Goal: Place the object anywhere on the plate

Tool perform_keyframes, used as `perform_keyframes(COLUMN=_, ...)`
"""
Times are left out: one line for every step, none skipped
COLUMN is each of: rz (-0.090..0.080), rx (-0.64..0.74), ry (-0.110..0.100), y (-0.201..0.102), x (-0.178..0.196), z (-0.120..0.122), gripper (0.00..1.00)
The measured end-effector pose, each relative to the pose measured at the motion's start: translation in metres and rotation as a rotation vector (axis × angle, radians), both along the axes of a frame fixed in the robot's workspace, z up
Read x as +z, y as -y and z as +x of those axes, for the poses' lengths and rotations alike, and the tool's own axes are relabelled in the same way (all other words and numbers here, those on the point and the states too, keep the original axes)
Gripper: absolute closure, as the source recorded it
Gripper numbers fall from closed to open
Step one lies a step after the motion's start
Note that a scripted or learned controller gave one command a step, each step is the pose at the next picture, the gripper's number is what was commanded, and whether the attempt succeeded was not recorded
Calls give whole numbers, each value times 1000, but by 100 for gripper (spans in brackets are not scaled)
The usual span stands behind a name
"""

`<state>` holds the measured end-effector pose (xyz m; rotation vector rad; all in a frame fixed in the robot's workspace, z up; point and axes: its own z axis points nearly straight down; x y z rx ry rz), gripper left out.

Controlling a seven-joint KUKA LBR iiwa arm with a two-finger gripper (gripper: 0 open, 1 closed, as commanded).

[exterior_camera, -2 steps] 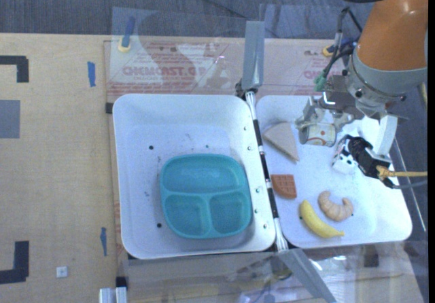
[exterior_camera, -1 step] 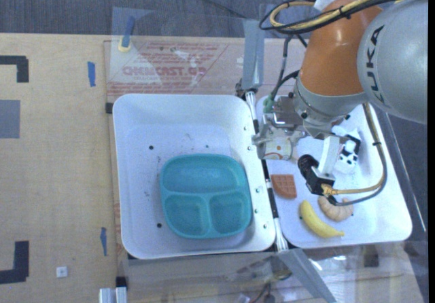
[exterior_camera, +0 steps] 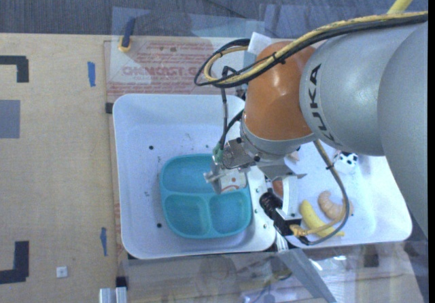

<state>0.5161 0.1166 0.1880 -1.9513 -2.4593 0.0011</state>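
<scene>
The plate (exterior_camera: 204,203) lies in a white bin (exterior_camera: 136,159) on the tan bench (exterior_camera: 54,172); end effector (exterior_camera: 228,176) grip state unclear.

The divided plate (exterior_camera: 204,208) appears to be smooth turquoise plastic with a soft sheen; the left bin (exterior_camera: 136,159) holding it is smooth white plastic, lightly scuffed. The arm (exterior_camera: 367,91) has a satin grey shell and a glossy orange band (exterior_camera: 279,91). The worktop (exterior_camera: 54,159) looks like matt, pale wood.
</scene>
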Motion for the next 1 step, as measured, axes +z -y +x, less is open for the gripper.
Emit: perform_keyframes(rz=0, rx=-3, ry=1, y=1, x=0, z=0, gripper=0)
